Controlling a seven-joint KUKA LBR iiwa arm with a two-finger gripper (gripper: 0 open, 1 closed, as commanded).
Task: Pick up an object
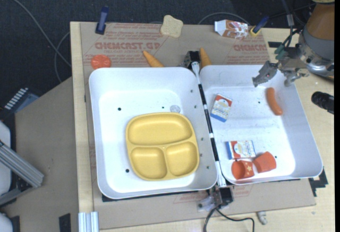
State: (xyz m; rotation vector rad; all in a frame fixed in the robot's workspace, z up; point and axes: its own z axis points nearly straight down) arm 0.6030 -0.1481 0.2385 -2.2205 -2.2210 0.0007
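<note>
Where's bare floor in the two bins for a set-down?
Left bin: bare strip along the far wall, behind the yellow divided plate. Right bin: open middle between the small carton, the sausage and the near cluster. Crowded: near edge, where the flat packet, tomato and orange cup sit together.

Red print on the cardboard sheet under the bins reads "CHEMCAST GP" along its far edge, left of centre. More red lettering stands on the same sheet at the far right, too faint and broken to read. The small cartons, one in the right bin, another nearer its front, and one behind the bins, carry coloured labels whose words are too small to make out
</note>
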